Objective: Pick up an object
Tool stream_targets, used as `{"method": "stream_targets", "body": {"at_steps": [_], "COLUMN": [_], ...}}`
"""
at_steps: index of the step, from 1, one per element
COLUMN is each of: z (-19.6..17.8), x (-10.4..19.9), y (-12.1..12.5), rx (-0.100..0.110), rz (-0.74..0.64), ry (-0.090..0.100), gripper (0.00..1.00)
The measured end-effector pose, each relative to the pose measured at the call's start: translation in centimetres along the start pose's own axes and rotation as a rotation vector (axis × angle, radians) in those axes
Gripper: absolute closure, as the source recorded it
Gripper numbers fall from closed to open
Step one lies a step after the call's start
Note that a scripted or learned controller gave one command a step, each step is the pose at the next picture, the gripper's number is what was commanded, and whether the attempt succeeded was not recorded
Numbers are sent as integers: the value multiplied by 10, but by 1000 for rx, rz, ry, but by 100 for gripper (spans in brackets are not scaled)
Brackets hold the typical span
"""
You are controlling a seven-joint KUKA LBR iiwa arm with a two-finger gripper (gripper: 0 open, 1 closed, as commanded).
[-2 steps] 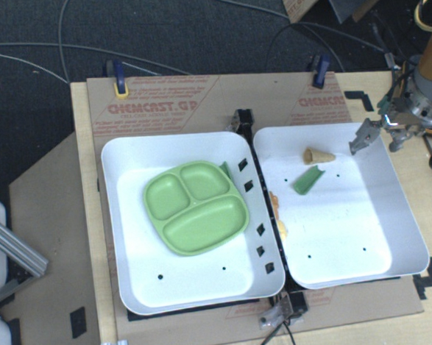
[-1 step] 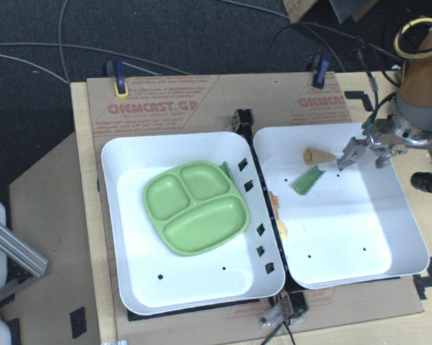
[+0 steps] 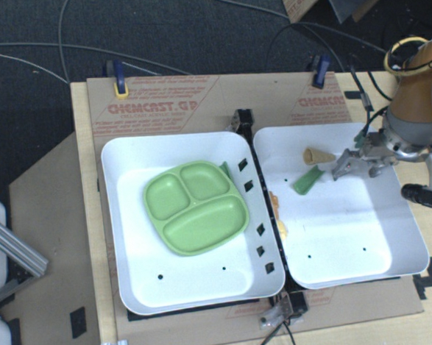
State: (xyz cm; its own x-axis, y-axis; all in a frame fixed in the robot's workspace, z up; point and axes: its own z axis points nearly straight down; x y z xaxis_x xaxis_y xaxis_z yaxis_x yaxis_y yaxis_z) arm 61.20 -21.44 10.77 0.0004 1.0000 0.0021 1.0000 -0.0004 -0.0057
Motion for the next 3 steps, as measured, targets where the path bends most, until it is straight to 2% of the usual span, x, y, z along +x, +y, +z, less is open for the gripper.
{"method": "stream_targets", "body": {"at_steps": [1,3], "z": [-15,-107], "x": [0,3], "y": [2,6], "rx": [-7,-12], "rz": [-1,-2], "ry": [-2,-4], "gripper": [100,100]}}
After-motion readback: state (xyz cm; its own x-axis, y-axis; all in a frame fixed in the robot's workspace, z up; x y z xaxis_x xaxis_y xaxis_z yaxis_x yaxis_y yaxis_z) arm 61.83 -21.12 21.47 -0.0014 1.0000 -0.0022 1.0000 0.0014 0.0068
